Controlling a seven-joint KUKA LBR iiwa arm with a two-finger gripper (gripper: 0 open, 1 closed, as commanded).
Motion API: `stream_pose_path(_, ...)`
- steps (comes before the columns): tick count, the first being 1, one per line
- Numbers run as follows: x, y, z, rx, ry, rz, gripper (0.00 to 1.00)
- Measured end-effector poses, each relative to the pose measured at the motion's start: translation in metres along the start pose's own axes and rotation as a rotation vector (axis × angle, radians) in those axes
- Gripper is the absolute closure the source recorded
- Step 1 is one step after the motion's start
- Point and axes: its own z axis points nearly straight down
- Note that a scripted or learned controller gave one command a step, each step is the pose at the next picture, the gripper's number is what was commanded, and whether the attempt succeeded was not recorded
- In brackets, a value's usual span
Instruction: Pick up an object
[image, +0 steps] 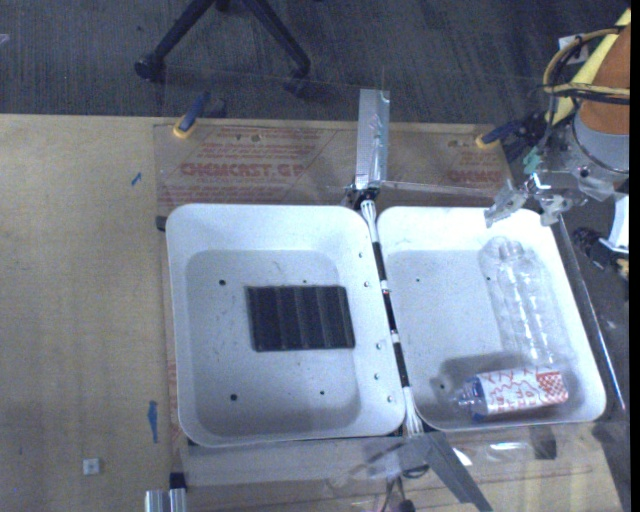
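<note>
We see two white bins side by side on the desk. The right bin (430, 250) has bare floor at its middle. A clear bottle (522, 300) lies along its right wall, just below the pincer (527, 196) at the bin's far right corner; we cannot tell its state. A labelled bottle (512, 391) lies along the near wall.

Arm (603, 120) at the view's 2 o'clock corner. Rounded orange band, pale grey housing beneath it. Yellow cable and a thinner black one loop across the top of the orange section (routing beyond that unclear). Small blue fitting at the housing's 9 o'clock side. Below, the gripper (527, 203): silvery metal fingers, thin and angular, on a dark-and-grey mount. No markings legible.
</note>
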Motion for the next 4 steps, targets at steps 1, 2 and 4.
stream_pose_path(1, -0.039, 0.005, 0.063, -0.001, -0.001, -0.09, 0.0)
stream_pose_path(2, -0.039, 0.007, 0.051, -0.005, -0.005, -0.093, 1.0)
stream_pose_path(4, -0.03, 0.008, 0.132, 0.005, 0.017, -0.183, 0.0)
